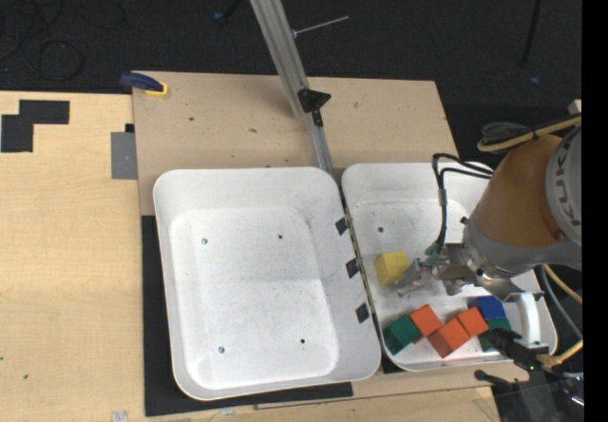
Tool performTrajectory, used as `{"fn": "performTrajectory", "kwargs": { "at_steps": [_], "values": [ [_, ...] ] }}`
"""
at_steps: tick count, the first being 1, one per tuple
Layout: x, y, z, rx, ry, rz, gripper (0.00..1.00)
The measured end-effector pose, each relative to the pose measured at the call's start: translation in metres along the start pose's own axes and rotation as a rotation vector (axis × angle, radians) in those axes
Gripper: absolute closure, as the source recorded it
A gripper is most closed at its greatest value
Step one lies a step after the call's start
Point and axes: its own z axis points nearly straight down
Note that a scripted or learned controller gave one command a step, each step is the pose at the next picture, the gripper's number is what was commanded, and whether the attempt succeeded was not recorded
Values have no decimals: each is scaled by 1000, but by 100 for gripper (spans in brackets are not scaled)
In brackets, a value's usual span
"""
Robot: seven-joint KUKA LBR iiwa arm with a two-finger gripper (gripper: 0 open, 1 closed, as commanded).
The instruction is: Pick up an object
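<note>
A dark floor strewn with cables lies behind a pale wooden tabletop (pixel 66 249), where two shallow white bins sit side by side. The left bin (pixel 180 197) stands beside the right bin (pixel 399 184), which carries all the blocks: one yellow block (pixel 390 265) near its middle, one green block (pixel 402 333) at its near edge, two orange blocks (pixel 427 320) (pixel 456 332) just right of the green one, and one blue block (pixel 491 310) beside the second orange block. The gripper (pixel 425 276) reaches in from the right and hangs low over the right bin, just right of the yellow block; whether it is open or closed cannot be told, and no block can be seen held in it.
</note>
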Motion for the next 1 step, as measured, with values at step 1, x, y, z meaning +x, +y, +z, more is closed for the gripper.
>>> {"fn": "performTrajectory", "kwargs": {
  "at_steps": [1],
  "values": [
    [-2, 0, -13, -4, -1, 7, 100]
  ]
}}
